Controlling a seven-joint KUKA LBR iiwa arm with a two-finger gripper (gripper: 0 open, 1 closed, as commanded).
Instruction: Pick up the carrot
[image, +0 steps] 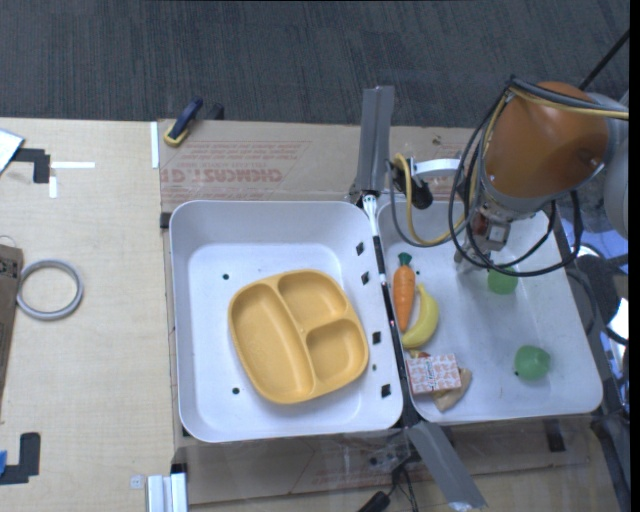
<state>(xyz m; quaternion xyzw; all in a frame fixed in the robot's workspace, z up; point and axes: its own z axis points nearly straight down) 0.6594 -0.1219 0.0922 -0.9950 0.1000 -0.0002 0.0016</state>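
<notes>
Carrot (403, 292) lay in the right bin (560, 400), hard against its left wall, green top pointing to the far side. It rested partly on the banana (424, 318), which curved out just to its right, the two touching. Nothing gripped it.

Near the front left corner of that bin sat a small printed carton (434, 374) on top of a tan item (couldn't make out what that was). A green ball-like thing (532, 362) sat toward the right side, well apart from the carrot. Another green block (502, 282) sat further back, just under the arm's wrist.

Gripper (488, 232) hung over the far part of the right bin, above that green block, mostly masked by the orange band (535, 140) and a loop of cables; couldn't tell how it was set.

Left bin (200, 330) held a yellow divided plate (298, 335), three compartments. On the bench to the left, a roll of tape (46, 289) lay flat. A blue-and-yellow tool (184, 121) lay at the back edge of the cardboard.
</notes>
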